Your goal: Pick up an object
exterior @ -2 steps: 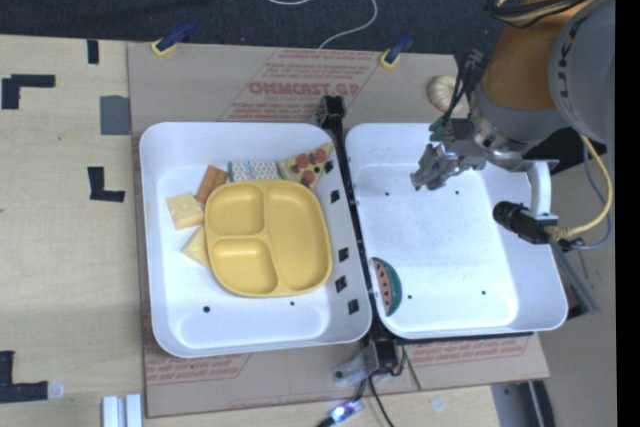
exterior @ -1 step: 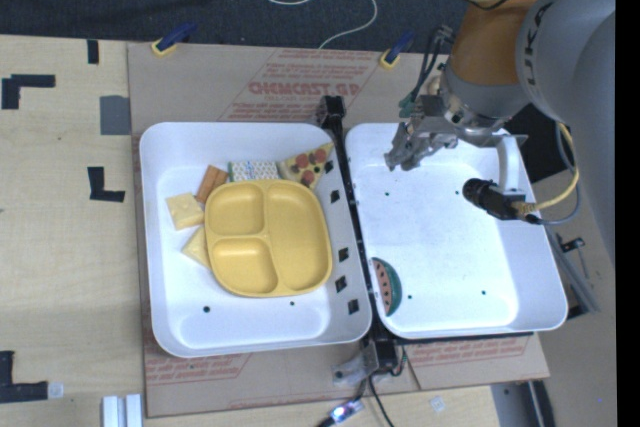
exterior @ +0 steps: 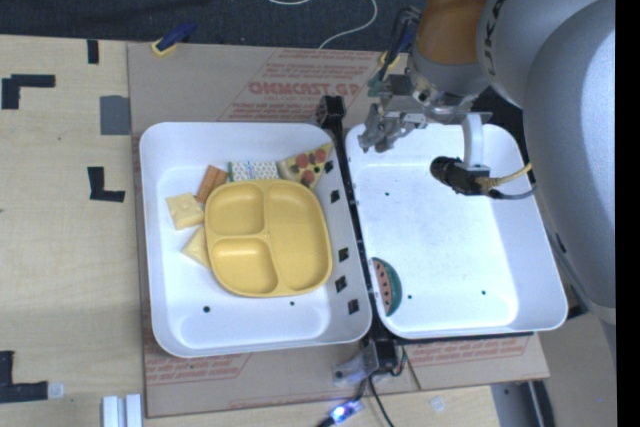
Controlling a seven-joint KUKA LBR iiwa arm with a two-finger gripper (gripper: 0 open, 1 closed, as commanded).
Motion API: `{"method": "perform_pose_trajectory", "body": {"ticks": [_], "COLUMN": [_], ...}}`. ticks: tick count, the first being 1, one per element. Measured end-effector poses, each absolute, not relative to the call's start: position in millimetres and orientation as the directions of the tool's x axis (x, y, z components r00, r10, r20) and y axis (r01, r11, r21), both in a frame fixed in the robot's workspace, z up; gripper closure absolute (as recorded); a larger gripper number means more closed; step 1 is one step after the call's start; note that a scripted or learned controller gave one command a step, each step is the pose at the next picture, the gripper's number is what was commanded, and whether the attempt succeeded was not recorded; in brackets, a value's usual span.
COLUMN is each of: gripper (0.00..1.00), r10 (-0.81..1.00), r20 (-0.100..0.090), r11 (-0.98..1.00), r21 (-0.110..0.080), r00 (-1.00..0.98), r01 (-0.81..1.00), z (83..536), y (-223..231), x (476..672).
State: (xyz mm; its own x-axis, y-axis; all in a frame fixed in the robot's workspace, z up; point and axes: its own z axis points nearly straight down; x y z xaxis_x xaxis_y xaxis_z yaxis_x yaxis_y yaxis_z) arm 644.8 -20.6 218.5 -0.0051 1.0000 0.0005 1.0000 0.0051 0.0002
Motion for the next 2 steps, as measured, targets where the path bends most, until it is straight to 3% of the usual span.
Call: {"method": "perform_pose_trajectory", "body": {"ticks": [1, 2], "gripper": [1.0, 1.0], "r10": [1.0, 1.0], "r20": [0.001, -0.001], "r11": [0.002, 0.001], "r21": [-0.001, -0.001], "r00": [-0.002, -0.001], "r01": [1.0, 1.0], "z": [234.1, 231.3], "y": [-12.4, -11.3], "x": [636.5, 644.2]}}
